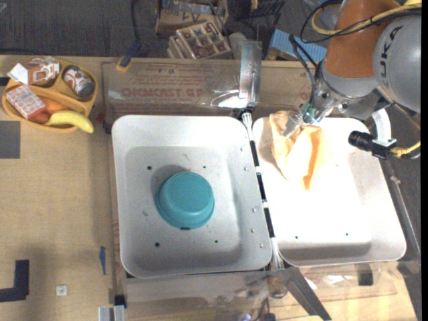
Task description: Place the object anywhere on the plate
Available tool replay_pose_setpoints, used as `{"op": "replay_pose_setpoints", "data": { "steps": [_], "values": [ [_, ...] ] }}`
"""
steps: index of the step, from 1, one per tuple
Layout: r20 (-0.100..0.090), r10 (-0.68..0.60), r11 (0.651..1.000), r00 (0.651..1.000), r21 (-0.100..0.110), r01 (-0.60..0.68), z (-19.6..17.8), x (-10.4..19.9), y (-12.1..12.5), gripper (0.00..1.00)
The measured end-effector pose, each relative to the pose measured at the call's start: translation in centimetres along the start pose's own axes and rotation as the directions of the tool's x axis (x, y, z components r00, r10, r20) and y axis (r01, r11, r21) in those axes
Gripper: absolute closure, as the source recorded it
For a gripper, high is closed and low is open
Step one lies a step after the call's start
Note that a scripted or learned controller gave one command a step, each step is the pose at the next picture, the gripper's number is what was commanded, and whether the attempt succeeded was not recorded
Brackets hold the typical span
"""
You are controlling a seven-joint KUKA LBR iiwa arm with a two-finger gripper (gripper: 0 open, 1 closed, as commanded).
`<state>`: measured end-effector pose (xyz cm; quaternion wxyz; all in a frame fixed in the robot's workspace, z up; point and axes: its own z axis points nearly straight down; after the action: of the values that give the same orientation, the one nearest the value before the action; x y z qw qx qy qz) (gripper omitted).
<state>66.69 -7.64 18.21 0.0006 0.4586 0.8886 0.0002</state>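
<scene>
You see the limp cream-and-orange cloth hanging pinched by its top corner in the gripper, lifted over the right white bin, well right of the round teal plate, ready for carrying across.

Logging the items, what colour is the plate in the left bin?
Teal, a round plate, seen plainly in the camera view.

The arm is cut off by the right and top edges; the tool is too small and blurred to read; the cloth hides the bin floor beneath.
</scene>
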Motion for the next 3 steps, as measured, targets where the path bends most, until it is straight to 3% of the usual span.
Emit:
{"op": "replay_pose_setpoints", "data": {
  "steps": [1, 2, 3],
  "values": [
    [0.0, 0.001, 1.0, 1.0, 0.001, -0.001, -4.0, -0.2, 0.0, 1.0],
    [-0.005, -0.387, 0.922, 0.922, 0.001, 0.387, -3.5, 5.2, 0.6, 1.0],
    [-0.004, -0.715, 0.699, 0.699, -0.001, 0.715, -2.6, 10.3, 2.3, 1.0]
  ]
}}
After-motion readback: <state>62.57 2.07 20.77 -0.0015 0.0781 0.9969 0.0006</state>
